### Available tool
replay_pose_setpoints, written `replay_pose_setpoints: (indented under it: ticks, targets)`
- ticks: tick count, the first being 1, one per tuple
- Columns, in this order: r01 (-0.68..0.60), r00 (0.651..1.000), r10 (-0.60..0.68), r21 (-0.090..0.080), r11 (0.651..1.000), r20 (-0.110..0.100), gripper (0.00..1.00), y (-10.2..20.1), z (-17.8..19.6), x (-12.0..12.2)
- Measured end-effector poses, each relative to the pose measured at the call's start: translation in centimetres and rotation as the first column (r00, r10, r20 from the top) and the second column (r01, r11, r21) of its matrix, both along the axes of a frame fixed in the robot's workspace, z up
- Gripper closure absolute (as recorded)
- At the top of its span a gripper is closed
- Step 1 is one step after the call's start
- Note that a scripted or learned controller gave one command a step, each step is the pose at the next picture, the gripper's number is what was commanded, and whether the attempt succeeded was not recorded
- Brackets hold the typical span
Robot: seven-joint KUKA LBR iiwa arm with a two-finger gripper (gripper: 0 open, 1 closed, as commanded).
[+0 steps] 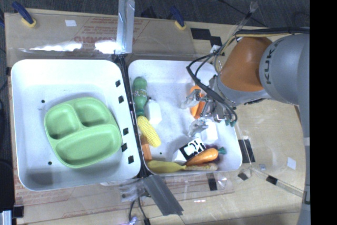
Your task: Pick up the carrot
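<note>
- We see the claw (200,113) low in the right bin (174,68), right of the frame's centre, under the grey arm (287,68) with its orange band (243,68).
- We cannot tell whether the claw is released or clenched; an orange piece (196,108) sits right at it, and we cannot say if it is gripped.
- The carrot (202,156) lies below the claw, near the bin's lower right corner, apart from the claw, with its green end pointing right.
- A black-and-white item (190,148) touches the carrot's left end; a banana (166,166) lies along the bottom wall.
- Further left, an ear of corn (148,130) and a green cucumber (139,93) lie near the bin's left wall.
- In the left bin (31,76), a green divided plate (82,130) rests on the floor.
- Both bins stand on the table (274,166).
</note>
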State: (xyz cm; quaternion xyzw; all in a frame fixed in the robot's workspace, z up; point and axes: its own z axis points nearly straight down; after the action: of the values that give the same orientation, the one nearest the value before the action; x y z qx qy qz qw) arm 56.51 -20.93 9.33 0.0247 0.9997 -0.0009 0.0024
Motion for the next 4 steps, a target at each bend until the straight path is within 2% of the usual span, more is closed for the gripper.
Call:
replay_pose_setpoints:
  ticks: [1, 2, 3, 4]
  targets:
    - [-0.01, 1.0, 0.01, 0.0, 1.0, 0.001, 1.0, 0.3, 1.1, 0.2]
    - [-0.011, 1.0, 0.011, 0.0, 1.0, 0.001, 0.0, 0.4, 1.0, 0.2]
    - [-0.02, 1.0, 0.02, -0.001, 1.0, 0.003, 1.0, 0.6, 2.1, 0.4]
    - [-0.02, 1.0, 0.02, -0.001, 1.0, 0.003, 0.0, 0.6, 2.1, 0.4]
